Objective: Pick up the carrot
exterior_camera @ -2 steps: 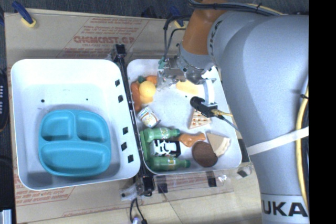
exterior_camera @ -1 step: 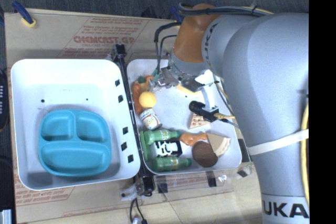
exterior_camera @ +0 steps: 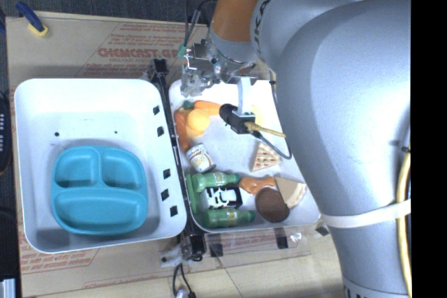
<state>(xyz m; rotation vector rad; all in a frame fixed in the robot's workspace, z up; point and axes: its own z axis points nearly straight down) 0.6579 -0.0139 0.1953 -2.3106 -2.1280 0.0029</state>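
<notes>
The carrot [exterior_camera: 202, 107] lies near the far end of the right bin [exterior_camera: 293, 223], close against the wall the two bins share, with a yellow lemon-like fruit [exterior_camera: 198, 121] pressed against its near side and another orange piece [exterior_camera: 181, 126] just left of that. Its long axis appears to run roughly across the bin, left to right, though the fruit covers part of it and the ends are hard to make out. The pincer [exterior_camera: 192, 84] hangs just beyond the carrot's far-left end, near the bin's far corner, so the carrot lies slightly toward the camera and to the right of it. Whether its fingers are apart or together cannot be told; they are small, bright with glare and tangled with cable. Nothing is visible between them. The arm's large grey body covers the bin's right side. Nearer the camera sit a small jar [exterior_camera: 200, 158], a green bottle [exterior_camera: 216, 183], a pizza slice [exterior_camera: 265, 158] and a brown round item [exterior_camera: 271, 205]. The left bin [exterior_camera: 42, 98] holds a blue divided tray [exterior_camera: 100, 190] on the counter [exterior_camera: 140, 45].
</notes>
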